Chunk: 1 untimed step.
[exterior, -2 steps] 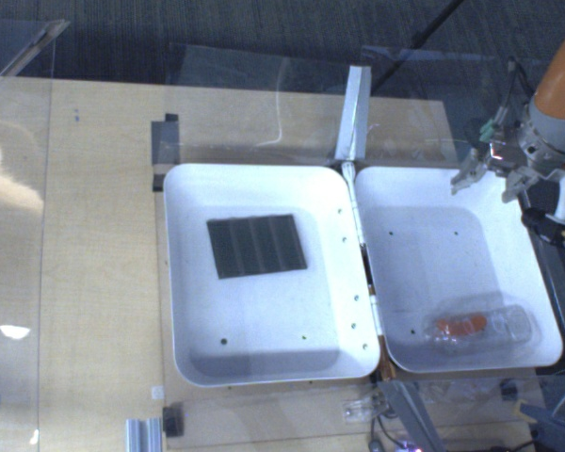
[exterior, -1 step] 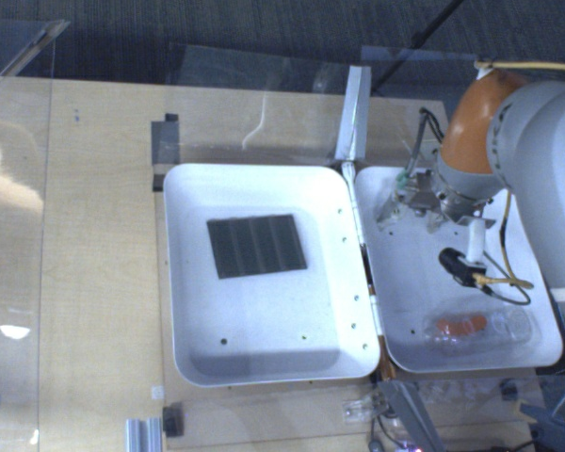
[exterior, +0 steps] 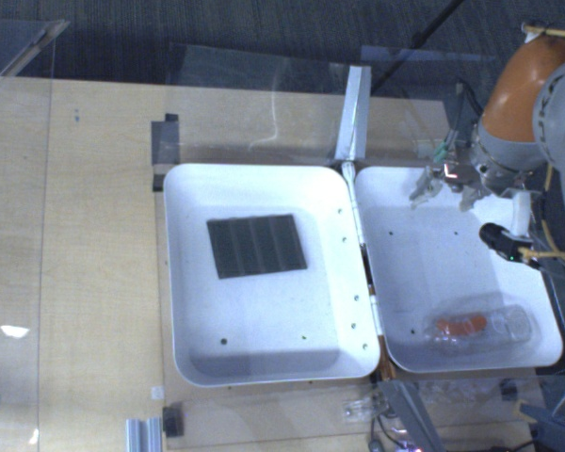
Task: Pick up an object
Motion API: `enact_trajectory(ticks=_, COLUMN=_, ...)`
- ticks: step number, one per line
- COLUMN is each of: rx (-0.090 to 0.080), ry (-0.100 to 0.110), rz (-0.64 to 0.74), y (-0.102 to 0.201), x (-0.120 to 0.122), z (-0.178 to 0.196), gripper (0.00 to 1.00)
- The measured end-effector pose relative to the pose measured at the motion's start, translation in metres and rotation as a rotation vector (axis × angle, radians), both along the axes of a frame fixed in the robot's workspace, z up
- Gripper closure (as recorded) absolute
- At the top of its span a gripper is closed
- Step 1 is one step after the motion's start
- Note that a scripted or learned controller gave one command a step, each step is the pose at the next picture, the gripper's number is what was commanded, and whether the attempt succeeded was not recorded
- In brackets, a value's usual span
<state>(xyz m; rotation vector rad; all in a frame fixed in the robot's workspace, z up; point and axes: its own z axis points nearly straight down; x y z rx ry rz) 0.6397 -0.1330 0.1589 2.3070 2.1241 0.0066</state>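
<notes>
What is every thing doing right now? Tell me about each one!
Gripper: up over the right bin's far end, fingers open, holding nothing.
Dark ridged pad: lying flat in the left bin.
Clear bottle with orange inside: lying on its side in the right bin, near its front edge.

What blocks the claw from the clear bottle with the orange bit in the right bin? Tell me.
Probably nothing. The claw hangs over the far end of the right bin, and the clear bottle lies alone near the bin's near edge, with bare white floor between them. It looks reachable from above.
</notes>
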Motion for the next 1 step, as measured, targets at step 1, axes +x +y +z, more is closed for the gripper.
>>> enact_trajectory(ticks=1, rx=0.001, ry=0.003, rz=-0.109, y=-0.0085, x=-0.0644, z=0.0109, gripper=0.00)
